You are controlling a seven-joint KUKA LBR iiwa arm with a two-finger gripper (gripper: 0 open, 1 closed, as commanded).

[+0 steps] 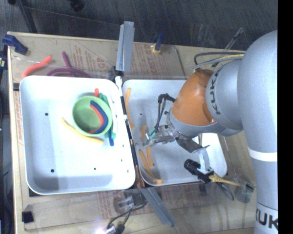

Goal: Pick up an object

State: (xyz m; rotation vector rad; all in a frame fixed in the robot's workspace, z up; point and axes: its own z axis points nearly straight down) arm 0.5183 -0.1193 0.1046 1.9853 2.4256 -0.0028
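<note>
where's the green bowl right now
In the camera view, the green bowl sits in the left bin, toward its upper right, near the divider beside the right bin.

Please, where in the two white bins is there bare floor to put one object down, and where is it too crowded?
The left bin has bare floor along its left wall and across its near part, below the green bowl. The bowl, with coloured sticks around it, crowds its upper right. The right bin is crowded: orange sticks by its left wall, and the arm and claw over the middle.

Grey arm — orange band
</note>
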